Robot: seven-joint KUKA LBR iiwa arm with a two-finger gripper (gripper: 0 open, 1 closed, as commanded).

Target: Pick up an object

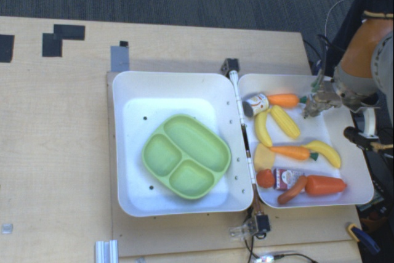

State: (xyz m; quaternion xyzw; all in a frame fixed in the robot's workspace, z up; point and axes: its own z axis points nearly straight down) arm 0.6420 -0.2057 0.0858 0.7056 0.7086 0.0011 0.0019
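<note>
Two bins point(123, 151) on tabletop; gripper point(313, 106) hangs over right bin's toy food, can't tell if open/closed.

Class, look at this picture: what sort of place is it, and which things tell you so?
Probably a robot test bench in a lab: a robot arm, two white bins on a wooden bench, and toy food.

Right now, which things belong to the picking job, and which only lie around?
For the job:
claw
corn cob
carrot
two bananas
red pepper

Lying about:
green divided plate
left bin
</note>
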